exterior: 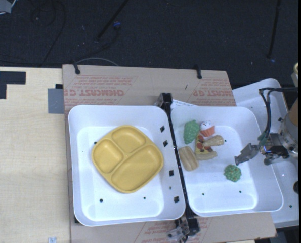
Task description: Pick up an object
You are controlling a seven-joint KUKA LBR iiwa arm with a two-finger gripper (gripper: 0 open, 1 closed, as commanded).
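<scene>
White bins are sitting side by side on the surface: the left bin (82, 135) is carrying a yellow divided tray (127, 158), and the right bin (241, 196) is holding the toy food. My fingers (251, 153) are hanging over the right bin's right side, reaching in from its edge, and I cannot tell whether they are open or closed; nothing is showing between them. Just below and to the left of them a small green piece (232, 173) is lying apart on the bin floor. Further left a cluster is lying close together: a green leafy piece (191, 131), a red-and-white piece (207, 129), a pizza slice (205, 152) and a tan bread piece (188, 159) near the divider.
</scene>
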